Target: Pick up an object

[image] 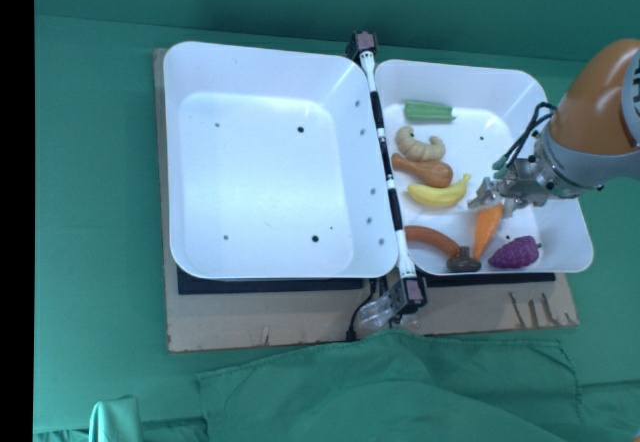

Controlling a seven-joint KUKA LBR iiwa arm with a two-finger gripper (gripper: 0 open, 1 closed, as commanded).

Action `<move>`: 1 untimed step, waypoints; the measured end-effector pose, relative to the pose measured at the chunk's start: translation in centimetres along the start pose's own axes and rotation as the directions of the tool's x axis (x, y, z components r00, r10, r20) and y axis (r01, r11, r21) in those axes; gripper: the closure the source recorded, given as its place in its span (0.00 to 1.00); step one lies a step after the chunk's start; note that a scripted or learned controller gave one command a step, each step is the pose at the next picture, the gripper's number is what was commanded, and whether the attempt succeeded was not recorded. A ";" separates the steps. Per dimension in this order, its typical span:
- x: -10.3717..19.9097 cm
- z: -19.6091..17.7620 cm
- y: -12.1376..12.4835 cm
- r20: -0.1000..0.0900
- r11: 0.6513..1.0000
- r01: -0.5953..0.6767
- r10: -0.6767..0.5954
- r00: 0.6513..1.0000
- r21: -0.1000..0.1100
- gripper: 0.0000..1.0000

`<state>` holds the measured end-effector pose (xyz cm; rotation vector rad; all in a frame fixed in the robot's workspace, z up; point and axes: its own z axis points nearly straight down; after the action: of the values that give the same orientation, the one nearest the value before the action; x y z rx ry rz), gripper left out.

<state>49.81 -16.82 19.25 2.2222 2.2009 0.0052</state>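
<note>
From the overhead camera, two shallow white bins sit side by side on a board over green cloth, parted by a black-and-white striped bar (385,155). The left bin (190,80) and the right bin (520,90) touch along that bar. The arm (600,115), grey with its orange band, reaches in from the right, and the gripper (493,196) hangs low over the right bin's middle, near its right wall. Whether it is released or clenched cannot be told from this angle. The orange carrot (487,230) lies directly below the gripper, its upper end touching or hidden by the tool's tip, its body slanting down toward the bin's near edge; no grasp can be confirmed. Just to the left of the gripper lies the yellow banana (438,194), with the brown-orange squash (424,171) and the pale curled piece (419,144) above it. The green pod (429,111) lies farther up, well apart from the gripper. Along the near edge lie the orange-red sausage shape (432,237), a small dark piece (463,261) and the purple fruit (514,252), just beside the carrot's lower end.
</note>
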 end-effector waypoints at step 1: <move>0.2 -6.0 0.7 -0.004 1.000 0.008 -0.008 1.000 0.008 1.00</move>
<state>50.46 -16.61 25.28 2.2199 2.2156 0.0008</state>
